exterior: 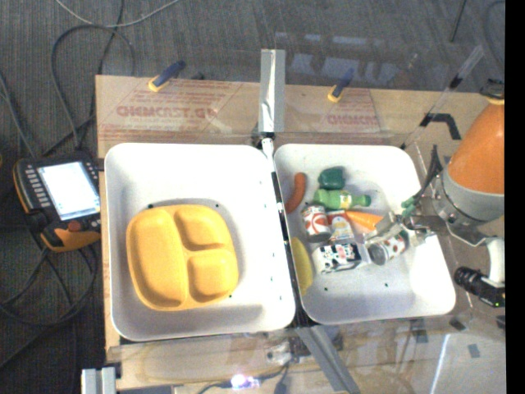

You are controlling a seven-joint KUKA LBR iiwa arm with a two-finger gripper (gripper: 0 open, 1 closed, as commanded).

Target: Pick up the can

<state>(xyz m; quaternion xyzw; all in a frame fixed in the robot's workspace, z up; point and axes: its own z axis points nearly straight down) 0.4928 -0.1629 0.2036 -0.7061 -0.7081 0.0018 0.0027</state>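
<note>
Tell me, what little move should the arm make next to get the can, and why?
Probably shift the end effector toward the left bin, over the can. The end effector sits at the right of the toy pile, near the carrot, while the can lies at the pile's left, beside the sausage.

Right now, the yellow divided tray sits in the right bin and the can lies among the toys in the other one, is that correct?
Not quite: the camera view shows the yellow tray in the left bin, and the can lies among the toys in the right bin.
</note>
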